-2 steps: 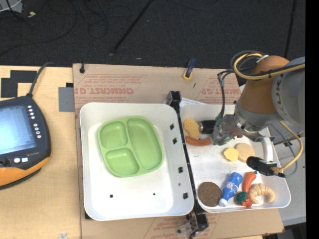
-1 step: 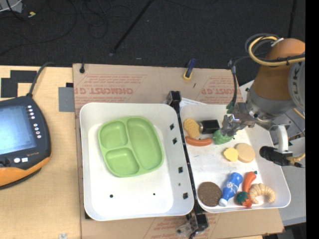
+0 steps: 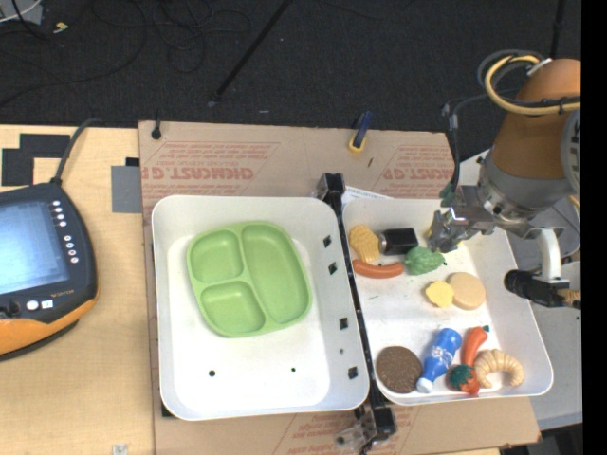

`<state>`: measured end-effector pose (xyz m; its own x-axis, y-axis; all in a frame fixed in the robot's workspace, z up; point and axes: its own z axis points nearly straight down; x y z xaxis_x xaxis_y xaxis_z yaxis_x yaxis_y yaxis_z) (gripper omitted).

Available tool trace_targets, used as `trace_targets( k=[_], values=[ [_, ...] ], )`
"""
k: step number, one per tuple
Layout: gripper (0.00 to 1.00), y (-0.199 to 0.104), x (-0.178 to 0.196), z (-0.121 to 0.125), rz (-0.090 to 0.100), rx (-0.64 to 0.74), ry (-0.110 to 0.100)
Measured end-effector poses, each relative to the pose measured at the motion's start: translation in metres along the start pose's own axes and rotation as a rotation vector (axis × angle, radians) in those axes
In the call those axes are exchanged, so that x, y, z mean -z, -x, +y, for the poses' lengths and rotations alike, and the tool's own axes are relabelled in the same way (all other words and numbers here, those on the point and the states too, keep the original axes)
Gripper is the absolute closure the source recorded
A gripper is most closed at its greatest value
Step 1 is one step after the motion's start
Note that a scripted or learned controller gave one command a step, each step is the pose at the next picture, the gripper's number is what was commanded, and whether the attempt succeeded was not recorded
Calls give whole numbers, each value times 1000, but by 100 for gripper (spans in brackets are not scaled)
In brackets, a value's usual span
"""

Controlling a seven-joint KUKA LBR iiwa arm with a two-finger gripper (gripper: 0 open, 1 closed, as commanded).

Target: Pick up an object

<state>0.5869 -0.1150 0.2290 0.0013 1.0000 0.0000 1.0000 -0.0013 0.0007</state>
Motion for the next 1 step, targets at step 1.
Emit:
trace_targets(
  k=[1],
  values=[
    [100, -39, -1, -16, 2, 3, -5]
  ],
)
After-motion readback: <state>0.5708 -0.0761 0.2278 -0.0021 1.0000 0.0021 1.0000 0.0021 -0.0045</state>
